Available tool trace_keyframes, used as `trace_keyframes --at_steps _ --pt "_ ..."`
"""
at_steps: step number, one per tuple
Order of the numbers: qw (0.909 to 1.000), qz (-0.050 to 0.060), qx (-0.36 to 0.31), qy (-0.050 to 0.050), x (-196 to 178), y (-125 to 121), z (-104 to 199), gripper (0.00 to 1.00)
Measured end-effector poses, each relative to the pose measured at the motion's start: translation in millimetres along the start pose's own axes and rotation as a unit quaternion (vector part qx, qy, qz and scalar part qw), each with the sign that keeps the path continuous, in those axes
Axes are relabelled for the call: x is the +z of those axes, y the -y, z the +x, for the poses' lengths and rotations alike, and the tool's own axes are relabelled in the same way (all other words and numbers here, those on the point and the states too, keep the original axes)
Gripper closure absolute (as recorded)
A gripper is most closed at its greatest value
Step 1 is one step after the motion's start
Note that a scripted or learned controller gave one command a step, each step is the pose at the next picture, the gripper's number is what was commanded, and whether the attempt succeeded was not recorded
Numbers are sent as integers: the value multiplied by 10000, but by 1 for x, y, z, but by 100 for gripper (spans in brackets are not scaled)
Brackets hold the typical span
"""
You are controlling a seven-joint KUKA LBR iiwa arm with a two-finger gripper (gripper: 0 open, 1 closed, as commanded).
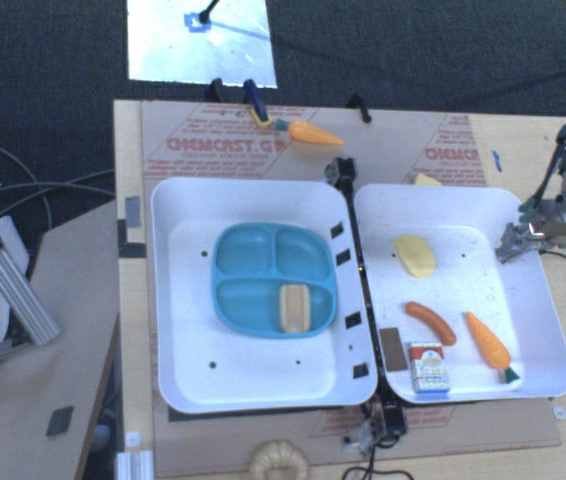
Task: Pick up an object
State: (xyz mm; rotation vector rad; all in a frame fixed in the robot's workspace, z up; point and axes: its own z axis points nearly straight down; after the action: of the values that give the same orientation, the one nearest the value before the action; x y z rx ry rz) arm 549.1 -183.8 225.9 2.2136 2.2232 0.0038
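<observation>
Camera view: pincer over right bin rim, fingers indistinct, arm cropped.

Robotics lab bench, not a home. Two shallow white plastic bins clipped side by side on a printed cardboard sheet over a pale wooden bench. Dark carpet floor; loose black cables trail at left. Aluminium extrusion rail leans nearby. Toy food serves as props: a plastic orange carrot lies on the cardboard.
</observation>
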Motion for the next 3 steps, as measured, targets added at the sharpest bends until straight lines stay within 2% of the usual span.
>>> trace_keyframes --at_steps 3 --pt "10000 12 -32 -15 -21 -6 155 100"
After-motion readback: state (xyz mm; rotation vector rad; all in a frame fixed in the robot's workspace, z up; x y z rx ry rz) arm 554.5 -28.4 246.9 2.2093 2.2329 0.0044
